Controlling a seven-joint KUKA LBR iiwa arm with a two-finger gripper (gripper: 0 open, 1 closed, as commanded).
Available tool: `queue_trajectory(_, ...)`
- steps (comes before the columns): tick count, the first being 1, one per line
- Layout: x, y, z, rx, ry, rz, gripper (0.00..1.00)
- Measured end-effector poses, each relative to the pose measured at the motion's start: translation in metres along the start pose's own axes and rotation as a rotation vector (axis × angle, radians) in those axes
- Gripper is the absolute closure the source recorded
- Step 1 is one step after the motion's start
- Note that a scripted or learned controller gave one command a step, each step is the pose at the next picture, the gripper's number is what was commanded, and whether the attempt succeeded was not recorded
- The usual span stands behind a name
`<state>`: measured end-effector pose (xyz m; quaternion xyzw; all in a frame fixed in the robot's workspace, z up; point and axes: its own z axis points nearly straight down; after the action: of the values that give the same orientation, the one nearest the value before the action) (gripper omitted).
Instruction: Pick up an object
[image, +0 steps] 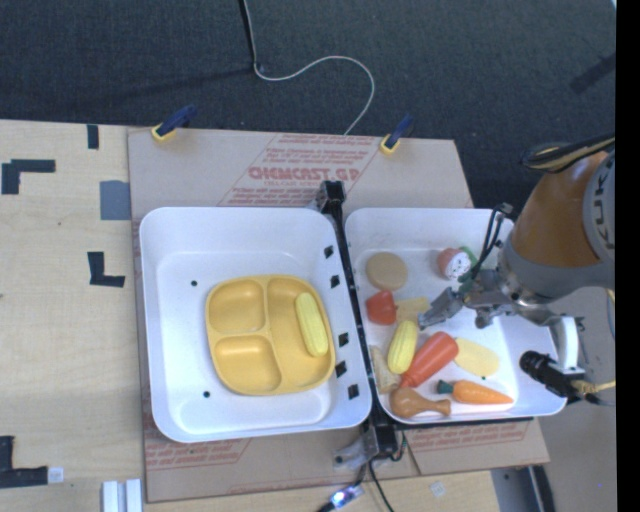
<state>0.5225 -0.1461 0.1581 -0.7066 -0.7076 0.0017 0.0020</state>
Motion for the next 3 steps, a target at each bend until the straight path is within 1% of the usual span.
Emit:
queue_trajectory(1, 0.0015, -0.0006, 0.0593, -0.007, 0.001, 0.002, 0.00)
queue_trajectory(2, -0.0005, 0.0050, 0.0647, -0.019, -0.003, 0.002, 0.00)
queue_trajectory(3, 0.0001, 0.0029, 0.0596, -0.016, -0.004, 0.002, 1.00)
